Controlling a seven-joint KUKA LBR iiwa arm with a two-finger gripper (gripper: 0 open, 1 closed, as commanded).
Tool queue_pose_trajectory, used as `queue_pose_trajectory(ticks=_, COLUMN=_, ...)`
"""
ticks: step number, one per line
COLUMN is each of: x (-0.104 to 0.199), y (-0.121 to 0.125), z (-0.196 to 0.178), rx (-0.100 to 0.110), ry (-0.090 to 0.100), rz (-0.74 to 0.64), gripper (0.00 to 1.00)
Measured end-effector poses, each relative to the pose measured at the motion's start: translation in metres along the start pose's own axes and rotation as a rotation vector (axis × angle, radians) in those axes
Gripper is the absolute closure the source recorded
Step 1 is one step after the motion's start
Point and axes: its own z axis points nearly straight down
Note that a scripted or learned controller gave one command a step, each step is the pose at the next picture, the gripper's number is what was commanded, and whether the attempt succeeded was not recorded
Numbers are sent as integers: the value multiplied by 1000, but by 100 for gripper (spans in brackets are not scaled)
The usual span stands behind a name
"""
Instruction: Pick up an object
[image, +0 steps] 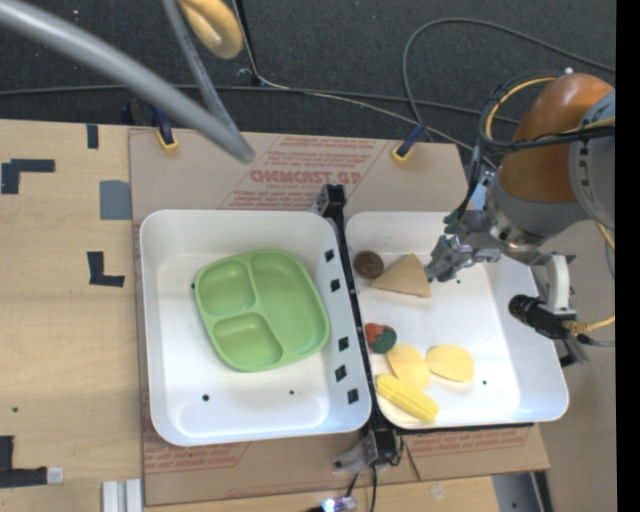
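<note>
A tan wedge (405, 277) lies in the right bin (520, 395), just beside the gripper (445, 262); whether the jaws are open or closed cannot be told. Red "CHEMCAST GP" lettering (305, 176) marks the cardboard sheet (190, 465) under both bins.

Arm (560, 140): we record one grey arm entering from the right of the camera view, its orange band uppermost and rounded toward the lens, with the wrist section angled down and to the left beneath it and cables looping around the upper part. Gripper (443, 265): we note it at the lower left end of the wrist, dark and pointed downward and leftward, its tip low over the upper part of the right-hand bin (520, 400). Side fitting: we list a black cylindrical piece projecting from the arm's lower right flank.
</note>
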Motion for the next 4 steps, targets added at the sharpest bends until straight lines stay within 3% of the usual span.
queue_pose_trajectory(ticks=2, x=105, y=26, z=18, rx=2, ry=-1, rz=3, gripper=100)
queue_pose_trajectory(ticks=4, x=201, y=60, z=14, rx=0, ry=0, rz=2, gripper=100)
